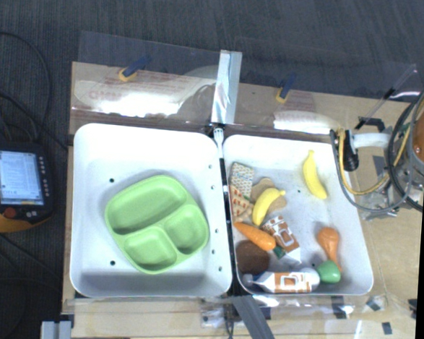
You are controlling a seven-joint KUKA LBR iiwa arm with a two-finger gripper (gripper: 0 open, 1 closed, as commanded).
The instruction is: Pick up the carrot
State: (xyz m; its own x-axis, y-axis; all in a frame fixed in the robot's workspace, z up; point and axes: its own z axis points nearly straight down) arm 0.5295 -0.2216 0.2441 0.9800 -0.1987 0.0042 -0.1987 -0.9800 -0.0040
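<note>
Bottle point(289, 281) sits up front in the right bin point(358, 249), carrot point(255, 235) just behind it.
Looks like light, stiff, slick plastic, jammed against a banana point(267, 203), so grab mid-body. Gripper state? Can't tell, honestly.

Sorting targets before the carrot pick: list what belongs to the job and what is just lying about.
Job: carrot; right bin that holds it.

Lying about: two bananas, chicken drumstick, cracker, bottle, green divided plate in the left bin.
</note>
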